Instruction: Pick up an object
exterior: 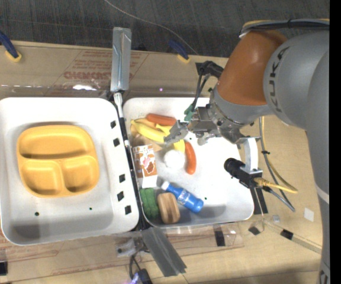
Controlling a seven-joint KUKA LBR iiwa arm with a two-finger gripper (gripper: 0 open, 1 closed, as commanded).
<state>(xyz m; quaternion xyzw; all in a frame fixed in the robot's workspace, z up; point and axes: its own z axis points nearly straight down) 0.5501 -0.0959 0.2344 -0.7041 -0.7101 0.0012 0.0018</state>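
My gripper hangs over the upper middle of the right bin, its grey fingers pointing left toward a yellow banana. An orange carrot-like piece lies just above the banana. A white round object sits right below the fingertips, and an orange sausage-shaped piece lies beside it. Nothing shows clearly between the fingers. Lower in the bin are a blue bottle, a brown wooden block, a green object and a small snack packet.
The left bin holds a yellow divided tray. A metal divider bar stands between the bins at the back. The arm's orange band and grey body cover the right bin's upper right. Cables run off to the right.
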